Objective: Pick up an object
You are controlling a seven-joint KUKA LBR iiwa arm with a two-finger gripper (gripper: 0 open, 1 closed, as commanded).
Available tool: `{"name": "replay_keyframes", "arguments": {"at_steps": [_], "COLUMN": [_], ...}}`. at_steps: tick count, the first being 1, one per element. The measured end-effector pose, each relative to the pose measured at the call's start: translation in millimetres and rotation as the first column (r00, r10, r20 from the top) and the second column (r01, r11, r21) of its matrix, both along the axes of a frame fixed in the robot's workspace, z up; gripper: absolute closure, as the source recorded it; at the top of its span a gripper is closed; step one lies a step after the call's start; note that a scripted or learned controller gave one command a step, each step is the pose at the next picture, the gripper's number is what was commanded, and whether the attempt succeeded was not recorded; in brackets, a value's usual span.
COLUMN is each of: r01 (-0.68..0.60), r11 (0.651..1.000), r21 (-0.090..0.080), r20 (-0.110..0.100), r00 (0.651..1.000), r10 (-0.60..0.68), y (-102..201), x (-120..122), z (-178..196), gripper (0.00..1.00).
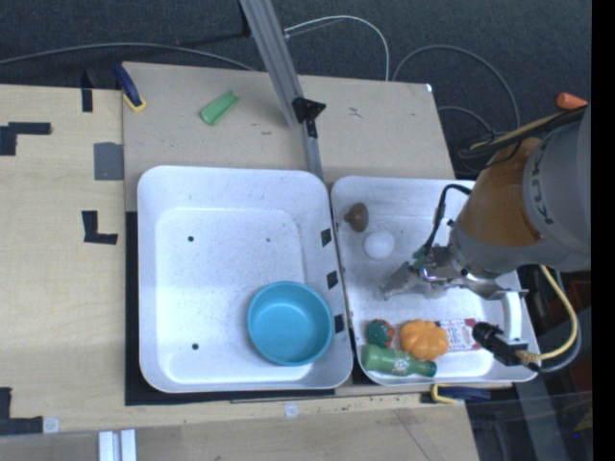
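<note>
Arm: the grey arm (538, 200) with the orange band is being seen at the right side, reaching over the right bin (423, 192).
Gripper: the gripper (396, 284) is being held low inside the right bin, pointing to the left, over the bare white floor in the middle of this bin.
Jaws: two thin grey fingers (392, 290) are being seen slightly spread at the tips, and nothing is being pinched between them.
White ball: a white ball (379, 245) is lying in the right bin, near the gripper, a little above it in the view, not touching it.
Brown object: a small brown object (356, 216) is lying just beside the white ball, toward the far left corner of the right bin.
Orange object: a round orange object (424, 338) is lying at the near edge of the right bin, below the gripper in the view, apart from it.
Green objects: a green bottle-like object (396, 361) is lying just beside the orange object, and a small green and red thing (380, 332) is seen just beside both of them.
Left bin: the left bin (173, 200) is holding a blue bowl (288, 322) in its near right corner, standing upright.
Bench: a green block (219, 108) is lying on the bench (384, 123) behind the bins.
</note>
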State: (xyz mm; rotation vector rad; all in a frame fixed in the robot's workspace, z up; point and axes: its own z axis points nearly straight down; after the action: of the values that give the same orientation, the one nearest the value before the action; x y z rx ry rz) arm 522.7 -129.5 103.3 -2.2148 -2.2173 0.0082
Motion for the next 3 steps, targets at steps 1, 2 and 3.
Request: {"name": "replay_keyframes", "arguments": {"at_steps": [1, 2, 3], "r01": [0.000, -0.001, -0.001], "r11": [1.000, 1.000, 1.000], "r21": [-0.002, -0.001, -0.002], "r20": [0.008, 0.007, 0.011], "r00": [1.000, 1.000, 1.000], "r10": [0.000, 0.001, 0.001], "y": [0.3, 1.0, 9.6], "x": [0.0, 0.0, 0.8], "z": [-14.5, -4.0, 41.5], "gripper": [0.00, 1.00, 1.00]}}
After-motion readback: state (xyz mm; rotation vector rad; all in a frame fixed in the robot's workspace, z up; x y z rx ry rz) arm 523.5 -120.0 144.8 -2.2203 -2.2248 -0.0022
